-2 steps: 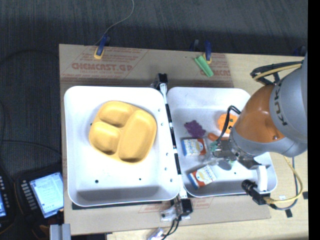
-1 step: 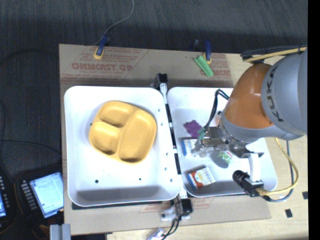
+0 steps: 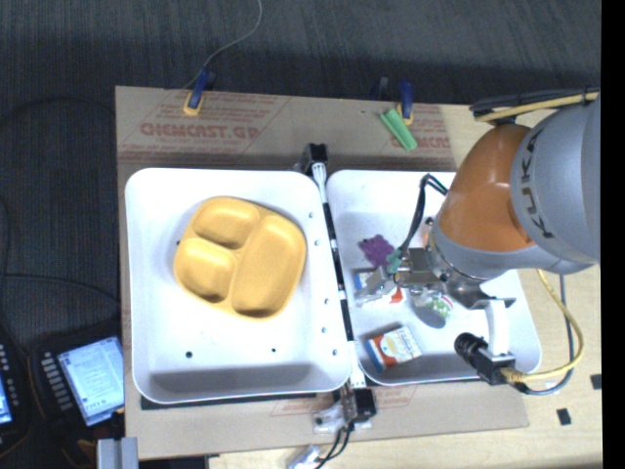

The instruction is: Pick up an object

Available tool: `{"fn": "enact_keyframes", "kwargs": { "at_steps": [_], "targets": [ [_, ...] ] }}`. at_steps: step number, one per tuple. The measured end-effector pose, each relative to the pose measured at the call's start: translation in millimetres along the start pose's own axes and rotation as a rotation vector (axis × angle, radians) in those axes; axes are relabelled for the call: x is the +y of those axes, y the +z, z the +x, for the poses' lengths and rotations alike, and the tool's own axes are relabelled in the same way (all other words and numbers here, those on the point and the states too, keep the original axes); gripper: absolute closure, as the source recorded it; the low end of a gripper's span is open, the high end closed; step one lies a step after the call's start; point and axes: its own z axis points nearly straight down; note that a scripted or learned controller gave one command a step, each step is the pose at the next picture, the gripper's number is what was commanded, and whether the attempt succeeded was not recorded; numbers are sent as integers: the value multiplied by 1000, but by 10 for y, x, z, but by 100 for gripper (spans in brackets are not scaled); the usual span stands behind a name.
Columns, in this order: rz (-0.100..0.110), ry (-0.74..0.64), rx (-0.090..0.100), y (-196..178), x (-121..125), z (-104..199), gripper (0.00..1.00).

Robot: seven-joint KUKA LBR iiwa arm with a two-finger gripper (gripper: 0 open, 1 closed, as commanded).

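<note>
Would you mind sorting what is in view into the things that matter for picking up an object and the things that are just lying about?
For the job:
- gripper, low in the right bin
- purple item
- small red-and-white box
- pale item beneath the wrist

Lying about:
- yellow three-part dish in the left bin
- green marker on the cardboard
- blue clamps
</note>
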Motion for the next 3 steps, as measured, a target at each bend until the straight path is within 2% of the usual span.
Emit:
{"fn": "enact_keyframes", "kwargs": {
  "at_steps": [1, 2, 3],
  "targets": [
    [1, 1, -1, 434, -7, -541, 0],
    [-2, 1, 0, 967, 8, -549, 0],
    [-8, 2, -2, 857, 27, -557, 100]
  ]
}}
